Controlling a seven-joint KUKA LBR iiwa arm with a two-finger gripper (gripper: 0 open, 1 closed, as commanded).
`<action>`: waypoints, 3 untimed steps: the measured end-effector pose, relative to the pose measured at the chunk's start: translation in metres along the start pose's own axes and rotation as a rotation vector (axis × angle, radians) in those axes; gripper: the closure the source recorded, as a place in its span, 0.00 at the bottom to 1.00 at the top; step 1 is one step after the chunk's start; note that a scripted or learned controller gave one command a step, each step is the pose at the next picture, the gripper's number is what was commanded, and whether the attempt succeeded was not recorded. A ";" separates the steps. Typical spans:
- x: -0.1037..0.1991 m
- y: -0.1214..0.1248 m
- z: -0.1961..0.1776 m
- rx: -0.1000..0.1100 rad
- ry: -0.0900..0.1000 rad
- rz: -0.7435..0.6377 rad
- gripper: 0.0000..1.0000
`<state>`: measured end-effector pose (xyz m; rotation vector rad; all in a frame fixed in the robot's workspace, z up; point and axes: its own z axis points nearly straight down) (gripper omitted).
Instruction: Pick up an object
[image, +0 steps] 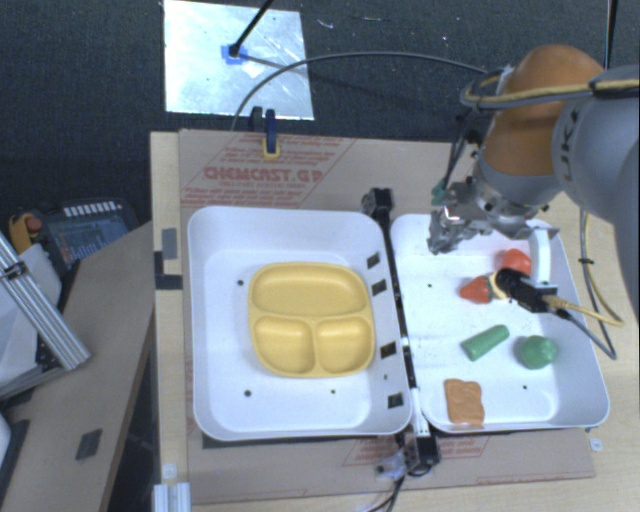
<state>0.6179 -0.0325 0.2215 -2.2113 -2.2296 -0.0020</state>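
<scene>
Camera view: gripper (443, 240) hanging over the far left corner of the right bin (580, 405), finger state impossible to tell. Well apart from it, toward the bin's middle: red-orange toy (478, 290), green cylinder (485, 342), green ball (537, 351). At the near edge: orange block (464, 401). In the left bin (215, 400): yellow tray (308, 318).

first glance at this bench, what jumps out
The yellow three-compartment tray stands out most, sitting alone in the middle of the left bin. Next comes the grey arm with its orange band, reaching in from the right so its gripper hangs over the far part of the right bin, where small toy foods lie scattered: a green cylinder, a green round piece and an orange slab.
</scene>
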 end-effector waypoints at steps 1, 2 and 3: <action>0.048 -0.018 -0.011 -0.001 0.000 0.000 1.00; 0.093 -0.026 -0.008 0.000 -0.001 -0.001 1.00; 0.140 -0.059 -0.010 0.001 0.000 -0.001 1.00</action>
